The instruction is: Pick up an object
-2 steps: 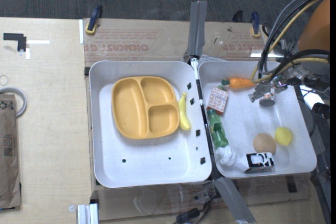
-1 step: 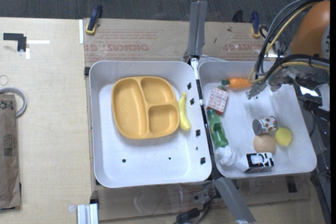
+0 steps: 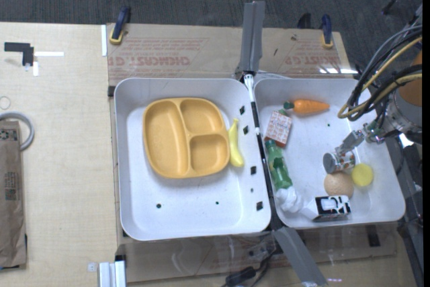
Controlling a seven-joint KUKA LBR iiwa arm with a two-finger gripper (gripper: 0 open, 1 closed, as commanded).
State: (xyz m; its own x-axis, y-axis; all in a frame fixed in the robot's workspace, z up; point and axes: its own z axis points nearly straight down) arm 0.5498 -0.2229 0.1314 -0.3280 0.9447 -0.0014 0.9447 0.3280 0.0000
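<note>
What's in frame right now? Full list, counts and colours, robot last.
bins: 2, white, side by side mid-bench
plate: 1, yellow-orange, three sections, left bin
banana: 1, yellow, left bin, at the plate's right edge
carrot: 1, orange, right bin, top
packet: 1, red and white, right bin, upper left
bottle: 1, green, right bin, left side
egg: 1, tan, right bin, below the gripper
lemon: 1, yellow, right bin, right of the egg
box: 1, black and white, right bin, bottom
clamps: 2, blue and yellow, on the cardboard behind the bins
gripper: 1, grey, over the right bin above the egg
</note>
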